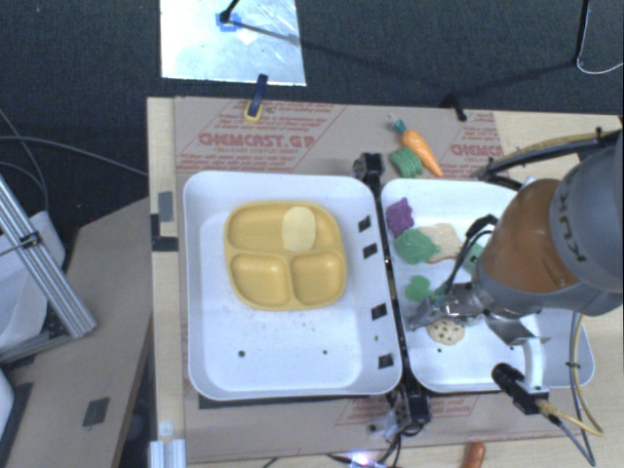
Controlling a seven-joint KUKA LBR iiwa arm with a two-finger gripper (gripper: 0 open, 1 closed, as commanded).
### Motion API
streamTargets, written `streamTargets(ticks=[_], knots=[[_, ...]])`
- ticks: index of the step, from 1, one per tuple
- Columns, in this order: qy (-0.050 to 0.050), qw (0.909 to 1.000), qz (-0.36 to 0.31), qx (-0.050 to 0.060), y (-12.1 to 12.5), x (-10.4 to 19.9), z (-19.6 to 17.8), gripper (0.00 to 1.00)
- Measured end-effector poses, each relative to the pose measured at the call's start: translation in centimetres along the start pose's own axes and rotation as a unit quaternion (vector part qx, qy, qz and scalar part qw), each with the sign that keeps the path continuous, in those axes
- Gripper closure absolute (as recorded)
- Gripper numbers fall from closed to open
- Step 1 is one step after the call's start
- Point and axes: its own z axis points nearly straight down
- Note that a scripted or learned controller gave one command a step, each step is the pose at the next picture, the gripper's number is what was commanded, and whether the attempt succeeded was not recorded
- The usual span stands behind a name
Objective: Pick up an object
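the arm point(561, 247) comes in from the right and hangs over the right bin point(458, 373), its grey body and orange band covering much of that bin's right half. the gripper point(434, 310) sits low over the middle of the bin, pointing left toward the divider between the two bins. whether the claw is spread or pressed together cannot be told at this size, and nothing can be seen between its tips.

several small things lie in the right bin. a round cookie point(448, 333) with dark specks lies just near of the gripper, close beside it; whether they touch cannot be told. a small green piece point(418, 287) lies just far-left of the gripper. farther back sit a larger green leafy piece point(416, 246), a pale beige flat piece point(444, 234) just right of it, and a purple piece point(399, 214) at the bin's far-left corner.

the left bin point(210, 359) holds a yellow divided plate point(283, 261) with three compartments; a pale round disc point(299, 228) lies in its far-right compartment.

outside the bins, on the brown board point(292, 135) beyond the right bin, a toy carrot point(422, 150) lies tilted next to a green piece point(407, 163). a blue and yellow tool point(256, 98) lies at the board's far edge, near a shiny sheet point(232, 27) on the dark floor.
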Motion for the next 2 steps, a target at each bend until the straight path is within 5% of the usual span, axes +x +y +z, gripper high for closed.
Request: streamTargets(ticks=[1, 2], knots=[[0.001, 1.0000, -0.001, -0.004, -0.2, 4.1, -10.6, 0.00], [0.000, 1.0000, 0.006, 0.003, -0.6, -1.2, -3.9, 0.00]])
